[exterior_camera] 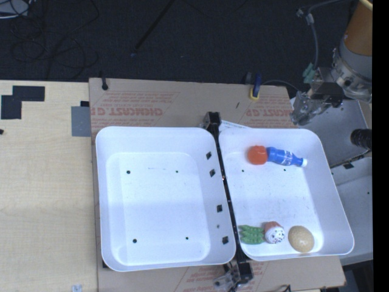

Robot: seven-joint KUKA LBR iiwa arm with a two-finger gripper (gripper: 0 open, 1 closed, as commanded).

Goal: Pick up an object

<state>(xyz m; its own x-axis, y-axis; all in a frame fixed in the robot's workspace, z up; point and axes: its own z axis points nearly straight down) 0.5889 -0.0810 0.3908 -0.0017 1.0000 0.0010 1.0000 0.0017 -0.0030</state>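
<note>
While the right bin (328, 181) keeps its middle bare, we see objects along its edges: orange ball (257, 155), blue bottle (284, 157), tan egg (301, 238). Gripper (302, 111) hovers beyond the far rim; aperture indeterminate.

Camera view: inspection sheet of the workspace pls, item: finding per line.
Surface: two white bins side by side, left bin and right bin, on cardboard.
Job's things: in the right bin, orange ball touching blue bottle near the far wall; green toy, spotted ball and tan egg along the near wall.
Clutter: nothing seen.
Gripper: above the right bin's far right corner, holding nothing seen.
Cables: black cable looping to the arm.
Surroundings: wooden bench, dark floor beyond.
</note>
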